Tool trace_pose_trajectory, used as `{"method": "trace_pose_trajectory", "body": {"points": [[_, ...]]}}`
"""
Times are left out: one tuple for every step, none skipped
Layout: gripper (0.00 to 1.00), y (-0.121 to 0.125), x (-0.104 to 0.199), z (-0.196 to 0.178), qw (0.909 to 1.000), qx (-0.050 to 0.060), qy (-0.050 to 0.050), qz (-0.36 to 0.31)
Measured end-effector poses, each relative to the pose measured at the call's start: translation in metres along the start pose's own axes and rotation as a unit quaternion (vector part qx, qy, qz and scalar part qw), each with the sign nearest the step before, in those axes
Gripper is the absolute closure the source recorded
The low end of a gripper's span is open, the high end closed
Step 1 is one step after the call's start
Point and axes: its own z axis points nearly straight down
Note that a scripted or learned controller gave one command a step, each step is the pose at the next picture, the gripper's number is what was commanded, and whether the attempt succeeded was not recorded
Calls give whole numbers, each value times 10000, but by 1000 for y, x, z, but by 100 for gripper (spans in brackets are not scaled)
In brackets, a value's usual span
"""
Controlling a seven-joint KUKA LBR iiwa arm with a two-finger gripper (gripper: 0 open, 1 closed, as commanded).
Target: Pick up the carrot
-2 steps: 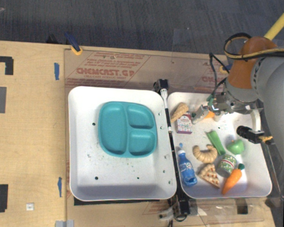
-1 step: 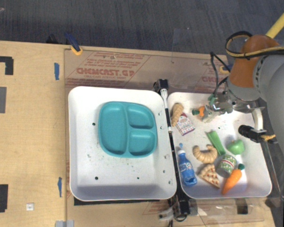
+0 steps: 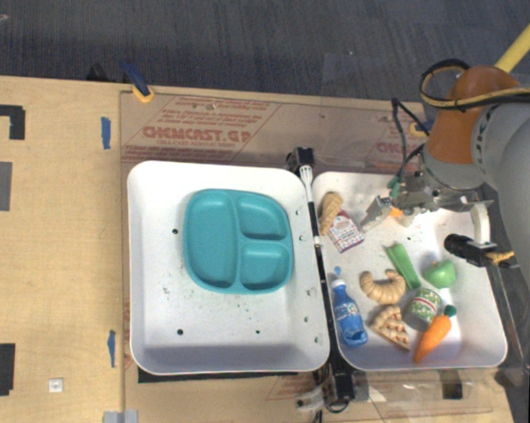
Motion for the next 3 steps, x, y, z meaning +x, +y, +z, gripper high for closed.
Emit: {"method": "trace_pose_trajectory", "body": {"points": [[0,0,-56,7,9988,-177,60,447],[100,1,-58,-6,9988,-208,11,436],[100,12,7,-64,9994,-259,26,213]]}}
